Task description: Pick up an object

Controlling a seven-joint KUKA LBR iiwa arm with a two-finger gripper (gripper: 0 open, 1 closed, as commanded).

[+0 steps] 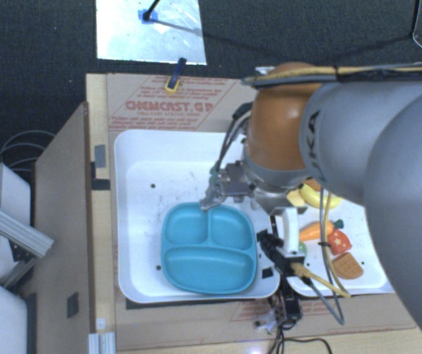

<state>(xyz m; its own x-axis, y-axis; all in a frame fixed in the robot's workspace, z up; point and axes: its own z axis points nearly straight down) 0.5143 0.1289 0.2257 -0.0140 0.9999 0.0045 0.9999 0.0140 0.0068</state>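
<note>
Big grey arm (388, 161) up front, orange band above wrist. Gripper (215, 198) down at far edge of blue divided plate (209, 248) in left bin (133, 198); finger state unclear. Banana (310, 195), carrot (322, 231) in right bin.

Dark carpet floor (34, 43) with black cables (8, 153) at left, a pale square sheet (150, 21) at top, a brown cardboard board (170, 102) printed in red lettering under the bins, and grey metal rails (8, 231) at lower left.
</note>
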